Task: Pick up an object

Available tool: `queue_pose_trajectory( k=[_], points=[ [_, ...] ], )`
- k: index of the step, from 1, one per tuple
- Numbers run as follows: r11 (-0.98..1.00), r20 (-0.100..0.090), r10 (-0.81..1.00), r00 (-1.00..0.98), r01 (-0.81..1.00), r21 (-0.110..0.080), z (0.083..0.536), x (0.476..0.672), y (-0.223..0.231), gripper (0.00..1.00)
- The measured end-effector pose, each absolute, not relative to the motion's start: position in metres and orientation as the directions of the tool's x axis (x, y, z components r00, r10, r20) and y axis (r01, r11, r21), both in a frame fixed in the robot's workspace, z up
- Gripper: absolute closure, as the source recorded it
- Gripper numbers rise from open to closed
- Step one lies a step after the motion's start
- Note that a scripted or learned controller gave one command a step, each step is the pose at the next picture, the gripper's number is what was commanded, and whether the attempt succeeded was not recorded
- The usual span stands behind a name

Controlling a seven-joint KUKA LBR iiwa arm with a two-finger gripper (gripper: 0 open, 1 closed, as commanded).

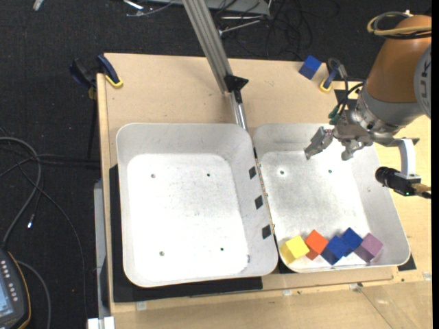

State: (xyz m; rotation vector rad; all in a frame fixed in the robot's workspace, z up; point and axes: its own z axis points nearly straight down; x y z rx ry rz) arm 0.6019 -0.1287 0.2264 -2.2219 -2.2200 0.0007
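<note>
Robot gripper (333, 147) hangs open and holding nothing over the right bin (312, 184); coloured blocks (333, 246) sit along its near edge.

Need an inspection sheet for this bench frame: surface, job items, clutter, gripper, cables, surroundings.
Surface: wooden bench bearing a left bin and a right bin, both white and speckled.
Job's things: yellow cube, orange cube, two blue cubes and purple cube clustered along the right bin's near edge.
Clutter: one blue cube on the bench, beyond the bins.
Gripper: gripper open, holding nothing, above the right bin's far end.
Cables: black cables on the floor at left.
Surroundings: dark floor, clamps at bench corners, metal pole.
</note>
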Motion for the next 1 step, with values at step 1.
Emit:
queue_pose_trajectory(
  k=[1],
  points=[
    [-0.002, 0.004, 1.000, 0.002, 1.000, -0.014, 0.1291, 0.5060, -0.0996, 0.00]
  ],
)
